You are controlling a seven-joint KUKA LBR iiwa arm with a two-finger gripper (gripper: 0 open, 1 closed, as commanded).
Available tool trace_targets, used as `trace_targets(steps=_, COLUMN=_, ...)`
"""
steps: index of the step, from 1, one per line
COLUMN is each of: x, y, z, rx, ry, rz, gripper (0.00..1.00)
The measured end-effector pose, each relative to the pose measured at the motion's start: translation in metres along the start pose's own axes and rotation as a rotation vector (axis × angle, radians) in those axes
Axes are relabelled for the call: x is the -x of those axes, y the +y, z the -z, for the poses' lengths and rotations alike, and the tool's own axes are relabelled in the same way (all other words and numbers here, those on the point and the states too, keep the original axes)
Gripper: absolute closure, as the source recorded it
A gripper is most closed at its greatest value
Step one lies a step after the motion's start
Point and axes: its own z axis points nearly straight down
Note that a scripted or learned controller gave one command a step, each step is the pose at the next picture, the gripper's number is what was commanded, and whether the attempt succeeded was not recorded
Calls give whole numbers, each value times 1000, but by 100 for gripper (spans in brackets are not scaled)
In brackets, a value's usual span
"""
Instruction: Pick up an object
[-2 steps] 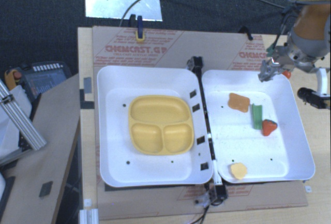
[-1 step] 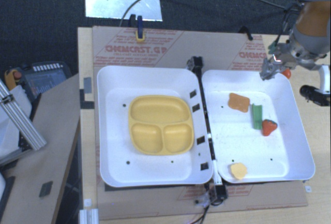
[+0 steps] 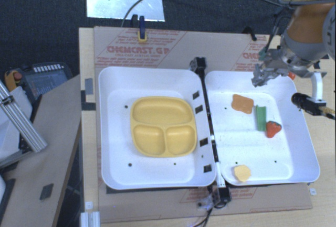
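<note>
Reaching in over the far right corner of the right bin (image 3: 299, 168), the grey arm (image 3: 310, 16) with its orange band is the largest thing here, and it hangs above the bin without touching any object. Next in size are the two white bins: the left bin (image 3: 113, 168) lies just beside the right bin and holds a yellow divided tray (image 3: 161, 126), while the right bin holds the small objects. The gripper (image 3: 261, 78) hovers over the far edge of the right bin; its tips are blurred and I cannot tell if they are wide or narrow, but nothing is seen between them. So I judge that the task is at its beginning: no object is lifted, and the descent, the closing and the lift are all left to do. In the right bin, the orange flat piece (image 3: 242, 104) lies nearest to the gripper, in the far middle; the green stick (image 3: 260, 118) lies just to the right of it, and the red strawberry-like toy (image 3: 273, 129) touches the near end of the stick. The pale yellow round piece (image 3: 242, 173) lies apart, at the near left corner of the right bin. Both bins rest on a cardboard sheet (image 3: 168, 47) on the bench, with dark carpet (image 3: 42, 6) behind the right bin.
</note>
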Motion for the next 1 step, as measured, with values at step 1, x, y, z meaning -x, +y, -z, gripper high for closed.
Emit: trace_targets(steps=1, x=-59, y=-22, z=-5, rx=-2, ry=1, rz=1, gripper=100)
